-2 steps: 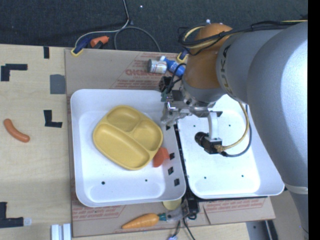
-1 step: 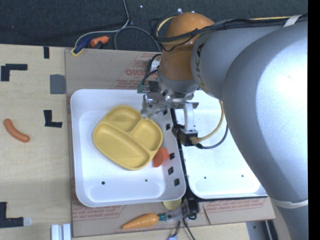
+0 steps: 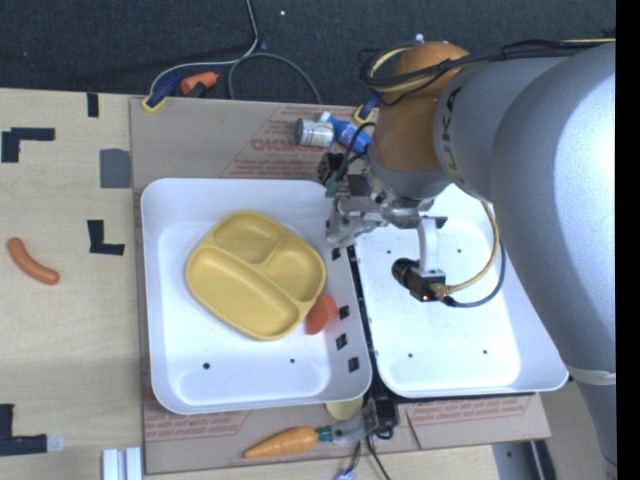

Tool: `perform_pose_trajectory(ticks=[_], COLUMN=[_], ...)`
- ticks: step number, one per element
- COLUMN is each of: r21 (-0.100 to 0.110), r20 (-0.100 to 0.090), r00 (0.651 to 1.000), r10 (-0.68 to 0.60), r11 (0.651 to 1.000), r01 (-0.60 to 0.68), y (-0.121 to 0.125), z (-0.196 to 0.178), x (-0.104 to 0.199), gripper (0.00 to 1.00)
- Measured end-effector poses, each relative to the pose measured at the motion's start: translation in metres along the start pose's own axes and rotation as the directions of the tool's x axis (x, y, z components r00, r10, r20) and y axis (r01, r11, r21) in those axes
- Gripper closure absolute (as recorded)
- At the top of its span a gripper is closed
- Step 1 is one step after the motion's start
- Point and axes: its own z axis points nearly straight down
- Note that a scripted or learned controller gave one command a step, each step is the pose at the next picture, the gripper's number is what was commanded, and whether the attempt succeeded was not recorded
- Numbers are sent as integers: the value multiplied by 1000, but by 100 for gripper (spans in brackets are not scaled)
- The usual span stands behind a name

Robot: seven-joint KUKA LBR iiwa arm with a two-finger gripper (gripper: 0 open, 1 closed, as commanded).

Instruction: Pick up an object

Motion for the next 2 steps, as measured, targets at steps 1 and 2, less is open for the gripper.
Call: perform_pose_trajectory(ticks=[1,2], r21=[-1,2], r20=[-1,0], r00=[1000,1000], r10=[-5,6], r11=[1000,1000], r01=[5,-6], y=[0,-64], z=[0,0], x=[4,-92], gripper=[0,0])
